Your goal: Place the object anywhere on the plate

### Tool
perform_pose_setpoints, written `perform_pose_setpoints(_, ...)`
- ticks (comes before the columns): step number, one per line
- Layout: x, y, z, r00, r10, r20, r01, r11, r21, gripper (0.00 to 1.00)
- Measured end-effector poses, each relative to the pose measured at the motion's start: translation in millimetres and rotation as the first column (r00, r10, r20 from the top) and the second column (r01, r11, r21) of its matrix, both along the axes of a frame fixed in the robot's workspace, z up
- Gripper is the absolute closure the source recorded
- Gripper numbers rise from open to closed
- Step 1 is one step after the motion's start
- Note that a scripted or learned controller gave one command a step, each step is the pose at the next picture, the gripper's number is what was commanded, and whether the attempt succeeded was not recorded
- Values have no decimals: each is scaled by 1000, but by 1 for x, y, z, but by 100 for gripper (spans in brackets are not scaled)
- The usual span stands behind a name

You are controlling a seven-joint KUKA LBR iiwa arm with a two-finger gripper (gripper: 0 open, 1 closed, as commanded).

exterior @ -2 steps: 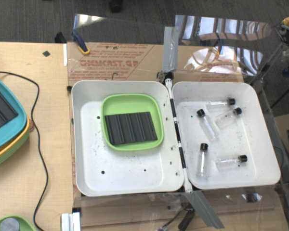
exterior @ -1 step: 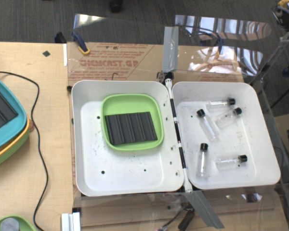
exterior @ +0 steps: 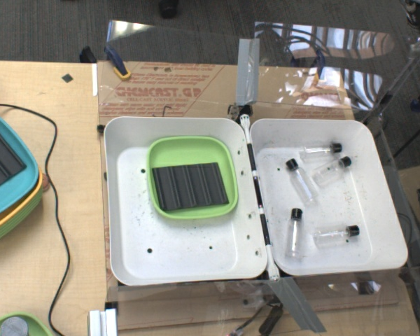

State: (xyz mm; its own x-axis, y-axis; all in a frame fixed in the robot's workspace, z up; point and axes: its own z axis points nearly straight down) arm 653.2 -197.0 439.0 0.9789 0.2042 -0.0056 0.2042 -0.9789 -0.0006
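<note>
Five clear, black-capped vials (exterior: pixel 299 178) lay scattered in the white bin (exterior: pixel 375 208) to the right of the green plate (exterior: pixel 191 149), none touching that plate, which carried a dark ribbed pad (exterior: pixel 189 186); the tool's state could not be told.

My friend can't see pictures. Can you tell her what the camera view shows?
Two shallow white bins sit side by side on a bench. The left bin holds a green plate with a dark ridged insert on it, and the right bin holds five small clear vials with black caps, scattered and lying down.
</note>
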Motion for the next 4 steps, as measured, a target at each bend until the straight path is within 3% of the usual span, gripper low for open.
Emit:
perform_pose_setpoints(1, 0, -25, 1, 1000, 3, 1, -3, 1000, 0, 0)
perform_pose_setpoints(4, 1, -23, -1, 1000, 12, -2, -12, 1000, 1, 0)
